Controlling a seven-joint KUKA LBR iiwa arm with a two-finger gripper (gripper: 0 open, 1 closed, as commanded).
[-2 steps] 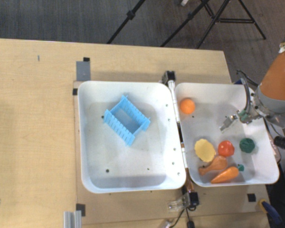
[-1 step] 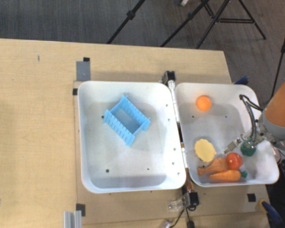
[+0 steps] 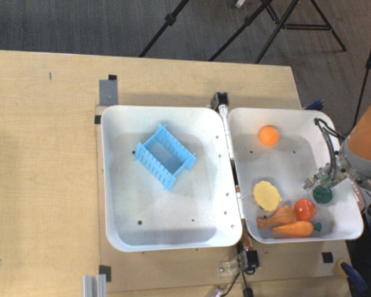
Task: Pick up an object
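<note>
Camera view. The tabletop is light wood and carries two shallow white bins side by side.

Left bin: contains one light blue frame, an open rectangular piece with ribbed sides, lying at a slant near the bin's centre.

Right bin: contains the candidate objects.
- An orange ball, alone in the upper part of the bin.
- A pale yellow flat piece, oval in outline, near the bin's left wall.
- A red round object, just beside the yellow piece's lower right.
- An orange carrot-shaped object, long and tapered, lying along the bottom wall; a second, duller orange piece lies touching it from above.
- A dark green round object, near the right wall.

Hand: located over the right side of the right bin, directly above the dark green round object and appearing to touch it (actual contact cannot be confirmed). How far the hand is opened cannot be told, and no object is visibly gripped. The arm's orange band shows at the right edge, with dark cables looping above the hand.

Labels: no readable writing is discernible at this resolution.
</note>
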